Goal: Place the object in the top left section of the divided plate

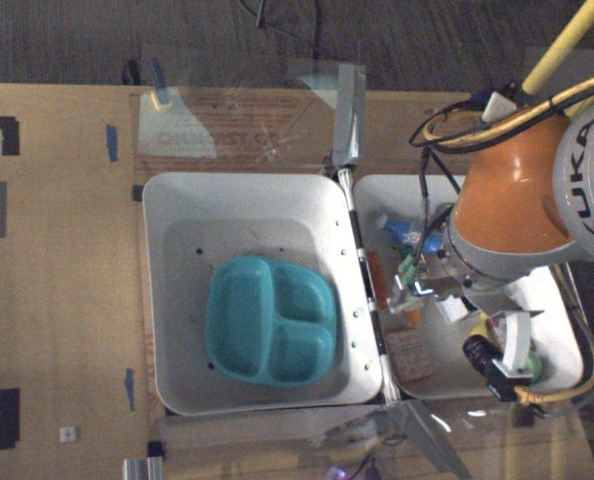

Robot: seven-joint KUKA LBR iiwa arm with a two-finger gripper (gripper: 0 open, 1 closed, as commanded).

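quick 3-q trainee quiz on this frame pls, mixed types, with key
1. True or false: the divided plate lies in the right bin.
2. The arm is over which bin? A) left B) right
3. Fill in: the plate's colour is ____.

Key: 1 false, it lies in the left bin. 2 B. 3 teal.

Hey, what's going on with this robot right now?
The KUKA arm is reaching over the right bin, its claw down among a clutter of small items there. The teal divided plate sits in the left bin with nothing in its sections yet. Whether the claw has picked anything up can't be told from this view.
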